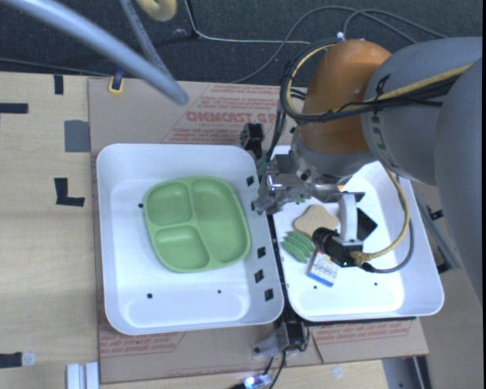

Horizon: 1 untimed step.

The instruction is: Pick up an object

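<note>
We see a green divided plate [198, 224] lying in the left bin [113, 241], while the arm [389, 96] hangs above small items in the right bin [405, 294].

Two shallow white plastic bins [117, 298] [405, 294] side by side. One green three-compartment plate [198, 223], one tan slice-shaped piece [314, 218], one green ridged item [297, 245], one small blue-and-white packet [324, 271].

Smooth matt green plastic plate [198, 224], glossy white plastic bins [113, 241], and rough brown cardboard [219, 112] underneath them.

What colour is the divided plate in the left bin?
Light green, the three-compartment plastic plate, in the camera view.
</note>
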Available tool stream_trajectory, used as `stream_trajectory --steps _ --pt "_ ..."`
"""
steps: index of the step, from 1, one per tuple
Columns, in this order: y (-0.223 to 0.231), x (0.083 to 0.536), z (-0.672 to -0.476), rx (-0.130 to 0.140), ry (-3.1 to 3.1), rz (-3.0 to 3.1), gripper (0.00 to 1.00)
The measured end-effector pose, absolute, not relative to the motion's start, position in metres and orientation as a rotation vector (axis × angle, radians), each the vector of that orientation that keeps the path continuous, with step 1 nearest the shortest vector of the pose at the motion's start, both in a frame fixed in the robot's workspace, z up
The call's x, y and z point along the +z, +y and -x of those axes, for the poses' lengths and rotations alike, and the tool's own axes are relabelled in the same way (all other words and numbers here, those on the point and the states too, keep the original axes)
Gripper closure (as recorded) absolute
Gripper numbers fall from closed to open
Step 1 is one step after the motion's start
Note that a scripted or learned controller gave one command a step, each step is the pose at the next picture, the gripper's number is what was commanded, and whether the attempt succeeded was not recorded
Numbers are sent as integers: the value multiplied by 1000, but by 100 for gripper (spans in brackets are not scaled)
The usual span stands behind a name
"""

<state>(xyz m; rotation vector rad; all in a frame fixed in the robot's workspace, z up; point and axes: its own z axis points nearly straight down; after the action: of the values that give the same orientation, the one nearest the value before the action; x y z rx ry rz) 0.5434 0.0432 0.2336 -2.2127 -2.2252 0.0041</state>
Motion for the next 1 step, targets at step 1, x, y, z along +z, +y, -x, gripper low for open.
stream_trajectory --steps 1 --pt "94 239 -525 2 -2227 2211 100"
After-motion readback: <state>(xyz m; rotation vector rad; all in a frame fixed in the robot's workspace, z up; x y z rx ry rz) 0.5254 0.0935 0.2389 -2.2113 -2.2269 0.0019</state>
